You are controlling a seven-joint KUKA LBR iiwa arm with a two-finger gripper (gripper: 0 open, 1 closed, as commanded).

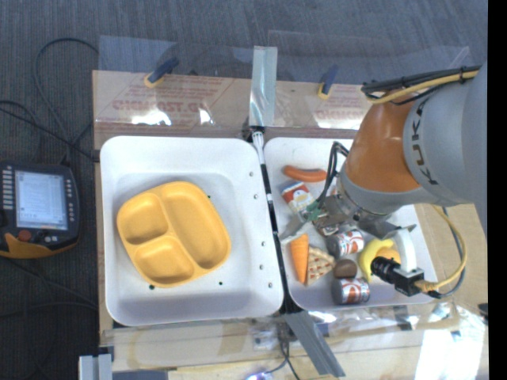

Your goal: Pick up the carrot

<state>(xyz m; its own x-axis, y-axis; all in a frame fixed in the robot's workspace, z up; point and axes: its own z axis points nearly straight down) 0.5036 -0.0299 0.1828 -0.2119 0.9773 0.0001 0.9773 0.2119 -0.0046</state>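
A grey robot arm (412, 153) with an orange band leans in from the right over the right-hand bin (273, 212), its gripper (325, 212) low among a clutter of toy food as it works at the approach stage of picking up the carrot (299, 258). The carrot lies just below and to the left of the gripper, apart from it, its broad end up and its tip toward the bin's near edge, with a waffle-patterned wedge (319, 264) touching its right side. Whether the gripper is spread or pressed together cannot be told, as the wrist covers it from above; nothing can be seen between its tips. The next move, by the look of it, calls for a short shift down-left to centre over the carrot, with the grip turned across its narrow width and clear of the wedge. A sausage (305, 173) lies above the gripper, cans (350, 291) and a banana (376, 253) to its lower right. Well to its left sits a yellow divided tray (172, 232).
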